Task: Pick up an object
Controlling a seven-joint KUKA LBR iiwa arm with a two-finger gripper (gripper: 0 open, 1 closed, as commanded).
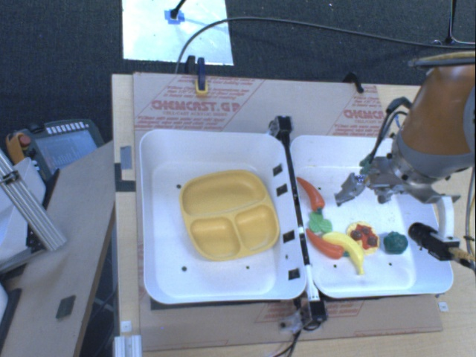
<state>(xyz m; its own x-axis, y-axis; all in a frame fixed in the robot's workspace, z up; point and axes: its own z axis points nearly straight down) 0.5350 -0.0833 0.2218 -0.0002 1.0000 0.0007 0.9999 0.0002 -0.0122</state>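
Banana [351, 248] lies nearest us in rt bin [424, 282]; our tool [351, 190] hovers above, nothing gripped; can't tell how far open.

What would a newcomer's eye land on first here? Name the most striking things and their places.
First the yellow divided tray, alone in the left bin. Next the bright toy food clustered in the right bin: an orange-red pepper near the divider, a banana below it, and a dark green piece to the right. The end effector hangs over that bin's upper part.
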